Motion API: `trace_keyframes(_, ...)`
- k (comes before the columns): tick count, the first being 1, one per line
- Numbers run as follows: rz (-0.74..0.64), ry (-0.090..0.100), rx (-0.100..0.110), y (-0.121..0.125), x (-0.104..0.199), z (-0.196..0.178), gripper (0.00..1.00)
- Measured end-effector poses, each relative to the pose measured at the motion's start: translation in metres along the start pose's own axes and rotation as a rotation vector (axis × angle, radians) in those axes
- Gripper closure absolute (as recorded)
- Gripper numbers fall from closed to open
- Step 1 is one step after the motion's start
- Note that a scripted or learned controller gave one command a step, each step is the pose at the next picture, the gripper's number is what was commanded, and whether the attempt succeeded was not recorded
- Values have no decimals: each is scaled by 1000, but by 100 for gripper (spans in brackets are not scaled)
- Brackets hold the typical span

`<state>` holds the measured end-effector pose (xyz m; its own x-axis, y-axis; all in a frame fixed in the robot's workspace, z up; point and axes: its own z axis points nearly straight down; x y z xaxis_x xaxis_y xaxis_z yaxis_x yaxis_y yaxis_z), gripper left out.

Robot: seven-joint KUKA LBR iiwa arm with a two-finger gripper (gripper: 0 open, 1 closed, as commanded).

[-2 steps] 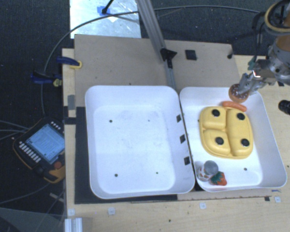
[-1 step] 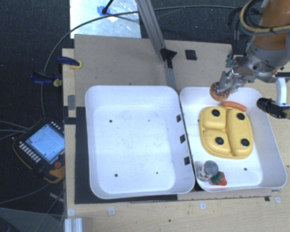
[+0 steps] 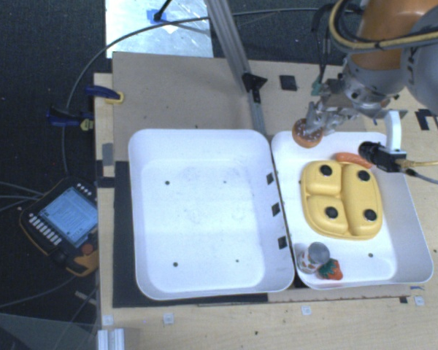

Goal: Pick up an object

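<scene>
Near edge of the right bin (image 3: 416, 261): a small cluster, a grey rounded piece (image 3: 318, 252) touching a red-and-green toy (image 3: 331, 270), tucked into the near-left corner. Mid-bin: a yellow moulded tray (image 3: 342, 198) with dark dots, lying flat, taking up much of the floor. Just beyond it, an orange carrot-like piece (image 3: 348, 157) lies near the far wall. The left bin (image 3: 142, 217) sits alongside, touching the right one along the middle seam.

Far edge: the gripper (image 3: 315, 125) hangs over the far-left corner of the right bin, with a small tan round object (image 3: 306, 134) directly at its tip. It looks pinched there, but the finger spread is hidden by the wrist, so whether it is truly clamped cannot be told.

Step in hand, as judged: securing and raising that tan piece. To do it well, lift straight up and slowly (the piece sits right at the bin rim, so any sideways drift could knock it against the wall or drop it onto the bench). Confirm the piece rises with the tip before moving away.

Arm pose: it reaches in from the right, orange band (image 3: 398, 6) high at the far right, wrist angled down and leftward toward the bin corner, cables looped above it.
</scene>
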<state>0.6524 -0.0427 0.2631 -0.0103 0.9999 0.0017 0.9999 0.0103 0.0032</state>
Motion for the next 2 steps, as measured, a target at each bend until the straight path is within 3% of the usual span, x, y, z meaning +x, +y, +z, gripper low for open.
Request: trace_keyframes(2, 1, 1, 2, -2, 114, 17, 100)
